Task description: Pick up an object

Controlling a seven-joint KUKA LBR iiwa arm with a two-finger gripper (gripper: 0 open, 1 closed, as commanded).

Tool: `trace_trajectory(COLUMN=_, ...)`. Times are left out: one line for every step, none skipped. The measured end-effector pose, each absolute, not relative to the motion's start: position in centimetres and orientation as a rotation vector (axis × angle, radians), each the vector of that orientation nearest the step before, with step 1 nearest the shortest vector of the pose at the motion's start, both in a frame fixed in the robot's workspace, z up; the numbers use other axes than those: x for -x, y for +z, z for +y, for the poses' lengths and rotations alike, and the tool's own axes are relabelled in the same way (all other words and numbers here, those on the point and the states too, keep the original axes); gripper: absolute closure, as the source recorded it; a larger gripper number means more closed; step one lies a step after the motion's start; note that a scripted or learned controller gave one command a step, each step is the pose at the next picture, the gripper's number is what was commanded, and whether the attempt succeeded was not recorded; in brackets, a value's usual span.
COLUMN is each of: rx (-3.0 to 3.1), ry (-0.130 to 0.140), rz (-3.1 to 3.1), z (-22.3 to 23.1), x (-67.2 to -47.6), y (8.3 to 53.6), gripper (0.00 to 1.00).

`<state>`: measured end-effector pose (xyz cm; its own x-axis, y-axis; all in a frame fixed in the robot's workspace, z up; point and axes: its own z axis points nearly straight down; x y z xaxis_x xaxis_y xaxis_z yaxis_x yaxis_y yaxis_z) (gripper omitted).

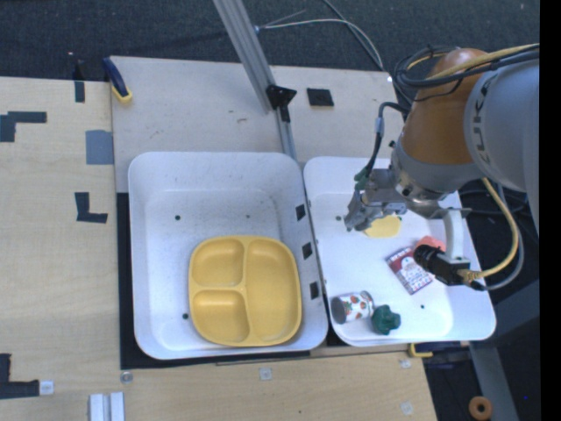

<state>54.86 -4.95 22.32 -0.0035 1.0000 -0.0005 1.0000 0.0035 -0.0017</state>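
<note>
My gripper point(361, 216) is low in the right bin point(465, 323), over its upper middle. A pale yellow lump point(385, 228) lies right beside the gripper tip, partly covered by it; I cannot see whether they touch. A red and white packet point(408, 268) lies on the bin floor to the lower right of the gripper. Near the front wall rest a small white can with red print point(351, 307) and a dark green lump point(385, 321). A small orange-red piece point(429, 244) shows just right of the packet.
The left bin point(158, 191) holds a yellow divided plate point(244, 289) in its front half. A metal post point(250, 46) rises behind the bins. The grey and orange arm point(456, 121) hangs over the right bin's back right.
</note>
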Motion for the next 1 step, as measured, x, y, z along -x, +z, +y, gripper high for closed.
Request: trace_trajectory(rx=2.214, ry=0.000, rz=-2.227, z=-0.70, x=-57.57, y=22.18, gripper=1.00)
